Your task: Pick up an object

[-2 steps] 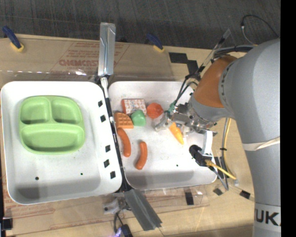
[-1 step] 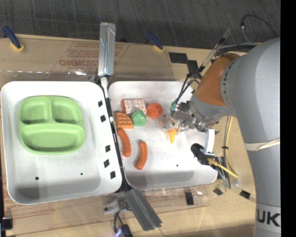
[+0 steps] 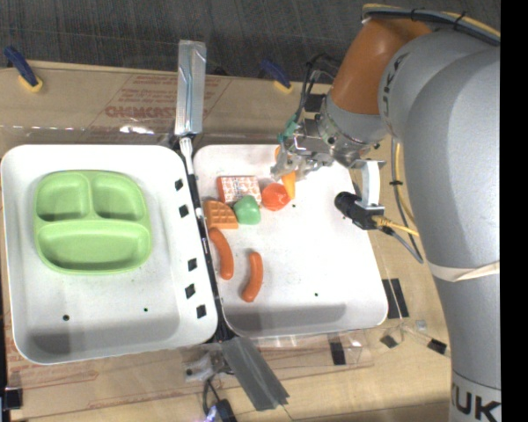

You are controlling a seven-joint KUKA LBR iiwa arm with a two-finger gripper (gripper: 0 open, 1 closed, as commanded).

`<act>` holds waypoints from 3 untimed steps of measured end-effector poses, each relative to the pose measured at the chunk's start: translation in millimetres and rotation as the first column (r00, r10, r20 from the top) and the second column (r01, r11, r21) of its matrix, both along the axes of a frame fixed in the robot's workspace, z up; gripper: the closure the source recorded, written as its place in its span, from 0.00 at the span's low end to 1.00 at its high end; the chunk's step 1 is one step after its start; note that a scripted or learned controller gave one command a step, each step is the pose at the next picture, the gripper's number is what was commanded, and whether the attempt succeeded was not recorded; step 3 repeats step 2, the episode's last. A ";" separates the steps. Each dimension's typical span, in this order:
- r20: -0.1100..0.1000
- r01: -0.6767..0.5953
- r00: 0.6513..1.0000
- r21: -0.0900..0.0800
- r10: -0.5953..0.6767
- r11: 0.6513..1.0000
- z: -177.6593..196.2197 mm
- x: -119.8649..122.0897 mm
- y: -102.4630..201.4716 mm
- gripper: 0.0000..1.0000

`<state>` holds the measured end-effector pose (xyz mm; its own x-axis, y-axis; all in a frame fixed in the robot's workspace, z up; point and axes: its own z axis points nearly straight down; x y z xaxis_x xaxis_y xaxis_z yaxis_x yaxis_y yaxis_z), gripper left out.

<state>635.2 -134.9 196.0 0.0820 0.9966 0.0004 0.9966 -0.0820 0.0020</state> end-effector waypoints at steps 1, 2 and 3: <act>0.002 0.033 0.999 -0.001 -0.033 0.999 -74.0 11.8 23.7 1.00; -0.003 -0.057 0.998 0.000 0.057 0.998 -3.4 -64.4 45.7 1.00; -0.003 -0.057 0.998 0.000 0.057 0.998 -3.4 -64.4 45.7 1.00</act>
